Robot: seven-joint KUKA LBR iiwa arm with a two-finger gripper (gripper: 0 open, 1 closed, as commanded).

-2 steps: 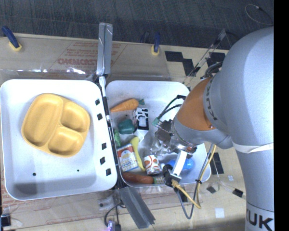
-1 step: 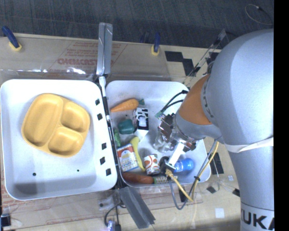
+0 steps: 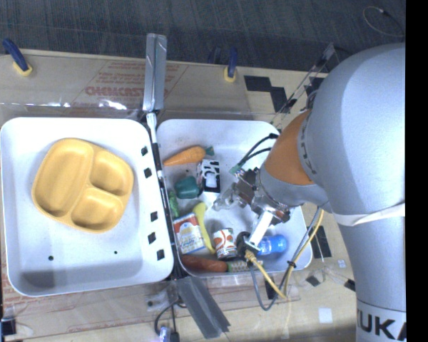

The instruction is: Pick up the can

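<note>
The can [image 3: 225, 243] is small, with a red and white label, and stands near the front of the right bin [image 3: 232, 130]. It sits between a red and white packet [image 3: 189, 235] and a blue bottle [image 3: 275, 245]. My gripper [image 3: 230, 196] hangs over the middle of the right bin, a little behind the can and apart from it. The wrist and arm cover the bin's right side. Nothing shows between the gripper and the can.
The right bin also holds a carrot [image 3: 185, 155], a black and white box [image 3: 210, 174], a teal object [image 3: 187, 187], a yellow stick [image 3: 204, 225] and a red sausage-like item [image 3: 207, 264]. The left bin [image 3: 28, 262] holds a yellow sectioned tray [image 3: 83, 184].
</note>
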